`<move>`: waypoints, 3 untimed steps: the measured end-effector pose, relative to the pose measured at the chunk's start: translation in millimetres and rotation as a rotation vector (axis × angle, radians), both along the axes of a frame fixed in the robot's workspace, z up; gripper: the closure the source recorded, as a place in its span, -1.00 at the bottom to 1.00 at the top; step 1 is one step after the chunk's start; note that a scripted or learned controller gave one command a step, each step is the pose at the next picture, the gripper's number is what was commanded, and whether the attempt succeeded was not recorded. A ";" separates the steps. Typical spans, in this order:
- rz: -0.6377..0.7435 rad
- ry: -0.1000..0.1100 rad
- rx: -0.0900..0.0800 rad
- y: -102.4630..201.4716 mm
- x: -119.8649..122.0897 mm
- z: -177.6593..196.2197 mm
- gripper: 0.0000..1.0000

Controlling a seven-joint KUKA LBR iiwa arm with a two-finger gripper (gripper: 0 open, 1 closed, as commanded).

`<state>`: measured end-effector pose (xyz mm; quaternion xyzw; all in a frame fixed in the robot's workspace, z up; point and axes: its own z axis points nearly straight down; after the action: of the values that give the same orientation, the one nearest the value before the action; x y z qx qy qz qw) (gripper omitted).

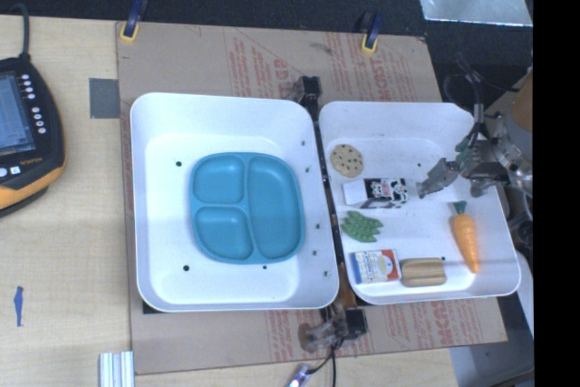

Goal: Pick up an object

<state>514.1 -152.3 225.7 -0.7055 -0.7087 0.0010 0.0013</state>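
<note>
You have the gripper (pixel 441 178) low in the right bin (pixel 408 115) with its fingers seemingly open and empty, just right of the small black-and-white carton (pixel 384 190), which looks light and stiff, so take it across its narrow sides.

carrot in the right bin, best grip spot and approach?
Probably grip the carrot across its thick orange body, just below the green top, coming straight down. It lies flat, pointing toward the bin's near wall, with bare floor either side; the tip tapers too thin to hold well.
</note>
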 end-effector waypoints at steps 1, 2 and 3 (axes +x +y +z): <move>0.002 0.003 -0.001 42.5 51.7 -96.8 -1.00; 0.000 -0.001 -0.001 19.8 89.8 -134.1 -1.00; 0.000 0.002 -0.001 52.6 47.0 -134.3 -1.00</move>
<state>561.0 -99.7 91.4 -0.7054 -0.7088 0.0019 0.0014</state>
